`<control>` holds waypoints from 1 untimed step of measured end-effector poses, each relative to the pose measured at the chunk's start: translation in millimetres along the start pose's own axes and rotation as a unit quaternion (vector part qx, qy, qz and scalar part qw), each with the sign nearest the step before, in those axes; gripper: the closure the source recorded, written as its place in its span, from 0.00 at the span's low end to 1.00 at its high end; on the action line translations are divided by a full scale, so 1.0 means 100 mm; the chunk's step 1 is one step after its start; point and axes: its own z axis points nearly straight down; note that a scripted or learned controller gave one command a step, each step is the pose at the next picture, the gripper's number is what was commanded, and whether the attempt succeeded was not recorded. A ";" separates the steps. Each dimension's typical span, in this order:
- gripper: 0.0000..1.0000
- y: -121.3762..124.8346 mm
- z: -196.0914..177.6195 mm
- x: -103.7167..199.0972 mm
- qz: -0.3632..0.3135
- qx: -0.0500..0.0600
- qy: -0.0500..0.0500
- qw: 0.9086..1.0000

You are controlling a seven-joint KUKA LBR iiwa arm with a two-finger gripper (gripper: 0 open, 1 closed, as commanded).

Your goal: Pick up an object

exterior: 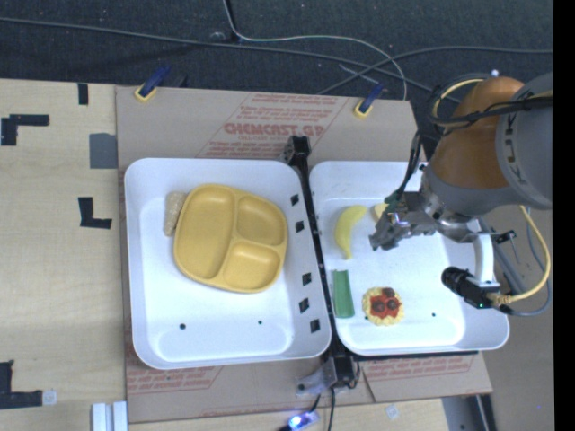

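Two shallow white bins (pixel 148 241) sat side by side on the worktop (pixel 54 268). A yellow divided plastic plate (pixel 229 238) filled much of the left one. In the right lay a yellow banana-shaped toy (pixel 349 228), a slim green block (pixel 342 293) and a small yellow-and-red piece (pixel 384 305). Just beside the banana hung the jaws (pixel 388 233); I couldn't tell their opening, nor anything held. I judged it the approach: next, descend over the banana and close.

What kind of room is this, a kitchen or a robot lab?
Most likely a robot lab: a robot arm reaches over two white bins of toy food, like a plastic banana, with cables trailing behind.
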 end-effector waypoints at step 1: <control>1.00 0.05 -0.43 0.02 0.000 0.000 0.000 1.000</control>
